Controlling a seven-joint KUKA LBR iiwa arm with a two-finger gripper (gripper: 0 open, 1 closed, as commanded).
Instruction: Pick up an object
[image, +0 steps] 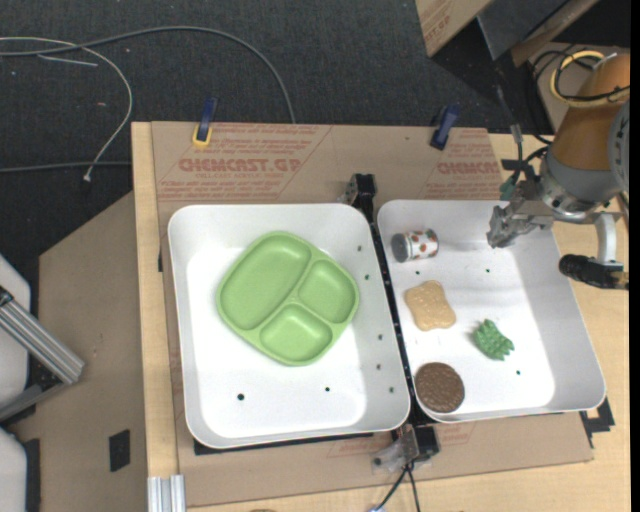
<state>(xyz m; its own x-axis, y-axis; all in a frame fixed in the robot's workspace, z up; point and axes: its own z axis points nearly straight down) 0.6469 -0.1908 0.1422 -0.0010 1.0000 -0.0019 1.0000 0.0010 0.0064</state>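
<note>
My pincer (503, 228) hovers over the right white bin (560, 330); grip state unclear. I'd descend squarely onto the small spotted cylindrical cup (416, 244).

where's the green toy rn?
In the right bin, toward its near right side: the green toy lies right of the tan cracker and up-right of the brown cookie.

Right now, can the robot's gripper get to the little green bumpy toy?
Probably yes. The gripper hangs over the same right bin, and bare white floor lies between it and the green bumpy toy.
</note>
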